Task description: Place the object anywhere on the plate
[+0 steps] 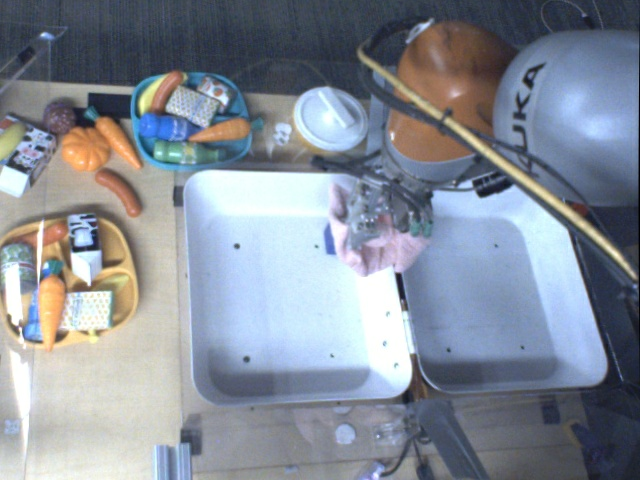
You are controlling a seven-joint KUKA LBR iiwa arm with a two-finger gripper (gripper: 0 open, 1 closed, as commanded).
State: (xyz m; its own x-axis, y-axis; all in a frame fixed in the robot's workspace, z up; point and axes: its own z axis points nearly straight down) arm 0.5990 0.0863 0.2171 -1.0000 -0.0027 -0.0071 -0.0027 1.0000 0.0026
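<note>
Carry step: gripper (385, 220) sits over a pink cloth (375, 248); grip state unclear. Next: locate the plate, lower, release.

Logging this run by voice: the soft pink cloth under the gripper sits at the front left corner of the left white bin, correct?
Not quite. In the camera view the soft pink cloth under the gripper sits at the back right corner of the left white bin, by the divide between bins.

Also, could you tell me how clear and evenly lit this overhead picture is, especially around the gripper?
In the camera view, light is soft and even over the left bin and right bin, faint shadows along their near walls; the gripper and pink cloth-like object look blurred; the arm's grey dome shows mild glare.
</note>
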